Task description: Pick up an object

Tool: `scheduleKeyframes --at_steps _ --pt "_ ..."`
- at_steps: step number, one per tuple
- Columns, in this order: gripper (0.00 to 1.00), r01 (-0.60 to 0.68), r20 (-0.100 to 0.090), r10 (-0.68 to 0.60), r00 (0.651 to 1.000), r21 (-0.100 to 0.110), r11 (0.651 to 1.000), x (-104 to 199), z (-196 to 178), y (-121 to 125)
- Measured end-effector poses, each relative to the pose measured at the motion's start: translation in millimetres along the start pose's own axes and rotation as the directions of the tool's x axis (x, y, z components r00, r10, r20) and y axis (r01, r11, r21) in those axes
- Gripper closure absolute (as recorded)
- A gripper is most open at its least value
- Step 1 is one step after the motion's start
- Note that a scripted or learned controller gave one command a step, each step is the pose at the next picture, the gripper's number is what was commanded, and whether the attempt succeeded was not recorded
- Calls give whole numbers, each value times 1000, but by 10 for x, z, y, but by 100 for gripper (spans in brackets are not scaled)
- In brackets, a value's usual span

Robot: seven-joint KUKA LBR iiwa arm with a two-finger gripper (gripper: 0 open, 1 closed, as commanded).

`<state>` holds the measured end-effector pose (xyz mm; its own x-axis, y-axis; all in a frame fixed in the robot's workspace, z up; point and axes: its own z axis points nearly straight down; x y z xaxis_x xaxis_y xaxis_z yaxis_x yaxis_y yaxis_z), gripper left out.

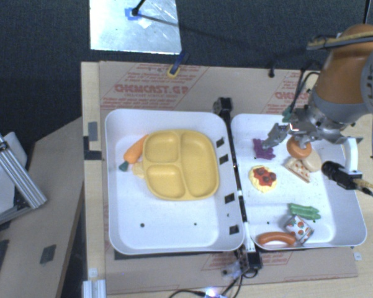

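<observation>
In the left bin, a yellow divided plate lies beside a toy carrot. The gripper hangs in approach above purple toy grapes; jaw state cannot be told. Next, probably descend squarely over them.

This is a robotics lab, not a home or kitchen. A grey and orange arm reaches over a bench where two white bins sit on protective cardboard, with loose cables, an aluminium frame at the left and dark carpet around. The bins hold toy food and a yellow plate, test props rather than a meal.
</observation>
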<state>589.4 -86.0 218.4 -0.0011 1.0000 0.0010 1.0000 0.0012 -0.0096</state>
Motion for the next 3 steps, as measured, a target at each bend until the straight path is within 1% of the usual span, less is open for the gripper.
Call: scheduleKeyframes --at_steps 1,2,3 --pt "0 2 1 -2 1000 -11 1000 1 -55 24" --pt "0 0 0 0 1000 -5 1000 -64 485 63" --pt "0 0 0 0 1000 -6 1000 -118 1015 147"
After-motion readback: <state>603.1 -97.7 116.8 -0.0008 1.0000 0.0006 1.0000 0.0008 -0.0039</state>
